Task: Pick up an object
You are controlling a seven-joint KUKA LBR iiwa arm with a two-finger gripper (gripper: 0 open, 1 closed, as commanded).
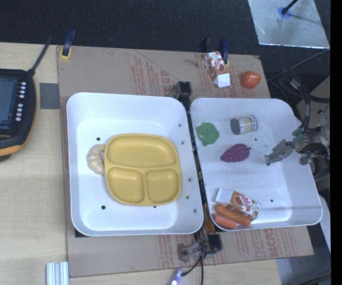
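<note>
Two shallow white bins sit side by side on a sheet of cardboard [129, 70] that covers the table [16, 206]. The left bin [82, 117] holds a yellow divided plate [142, 168] with three compartments, and a pale, lumpy bread-like item [95, 158] lies touching the plate's left edge. The right bin [295, 200] carries several things: a green leafy toy vegetable [207, 133] near its upper left, a small metal can [244, 124] lying on its side just right of it, a purple bunch of grapes [235, 153] below the can toward the middle, and, in the lower left corner, a small printed packet [238, 201] resting beside orange sausage-like pieces [229, 217]. The gripper [276, 154] reaches in from the right edge and sits low over the right bin's floor, right of the grapes and apart from them; nothing shows between its fingers, and whether they are open or closed cannot be told. Outside the bins, on the cardboard above the right bin, stand a small carton [217, 68] and a red tomato [250, 79]. A teach pendant [3, 113] with a dark screen lies at the table's left edge.
</note>
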